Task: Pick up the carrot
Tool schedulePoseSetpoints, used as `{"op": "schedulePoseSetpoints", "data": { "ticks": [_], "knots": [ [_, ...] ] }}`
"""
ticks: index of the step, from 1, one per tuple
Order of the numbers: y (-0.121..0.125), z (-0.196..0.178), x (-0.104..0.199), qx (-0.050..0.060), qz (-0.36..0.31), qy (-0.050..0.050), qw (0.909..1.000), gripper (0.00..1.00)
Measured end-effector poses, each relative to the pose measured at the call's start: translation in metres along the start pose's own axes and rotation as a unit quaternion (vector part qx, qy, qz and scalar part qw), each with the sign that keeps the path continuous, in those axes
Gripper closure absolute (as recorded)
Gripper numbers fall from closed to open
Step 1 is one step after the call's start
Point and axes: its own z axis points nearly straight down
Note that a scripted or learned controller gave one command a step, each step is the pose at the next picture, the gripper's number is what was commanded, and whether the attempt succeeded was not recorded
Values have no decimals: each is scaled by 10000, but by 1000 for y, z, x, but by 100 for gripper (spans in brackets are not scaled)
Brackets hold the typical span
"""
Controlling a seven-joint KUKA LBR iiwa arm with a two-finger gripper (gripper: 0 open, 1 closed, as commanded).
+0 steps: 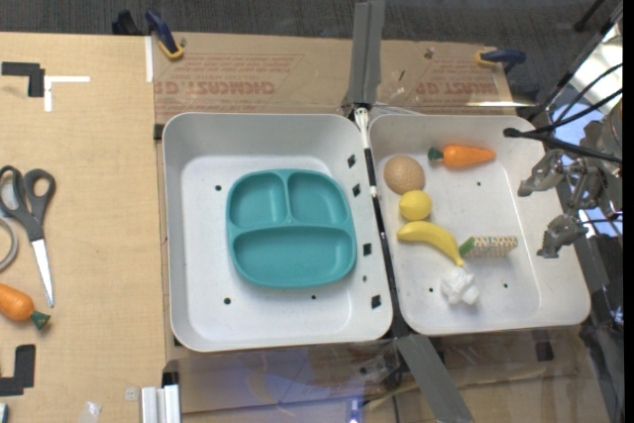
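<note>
The carrot (pixel 462 155) is seen lying flat on the floor of the right bin (pixel 555 307), close to the far wall, with its green top turned toward the left and its orange tip toward the right. It is set apart from the gripper (pixel 555 208), which is found at the bin's right rim, nearer the camera than the carrot and to its right. Nothing is seen between the gripper's metal fingers (pixel 540 178), and a gap is visible between them, so they are taken to be parted and holding nothing.

The arm is brought in from the right edge, with only its wrist parts and cables shown over the rim; its exact tilt cannot be told.

Just left of the carrot and slightly nearer, a brown egg-shaped thing (pixel 403 174) is placed, with a lemon (pixel 416 205) beneath it and a banana (pixel 432 240) below that. A small brush-like piece (pixel 489 246) is laid beside the banana, and a white crumpled thing (pixel 458 287) is set toward the near wall.

In the left bin (pixel 188 312) a teal divided plate (pixel 291 228) is held. On the bench to the left, scissors (pixel 30 218) and a second carrot (pixel 20 304) are laid.
</note>
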Motion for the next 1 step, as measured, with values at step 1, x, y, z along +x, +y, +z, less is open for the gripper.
{"op": "schedulePoseSetpoints", "data": {
  "ticks": [1],
  "knots": [
    [-12, -29, -72, 7, 1492, -25, 9888, 0]
  ]
}}
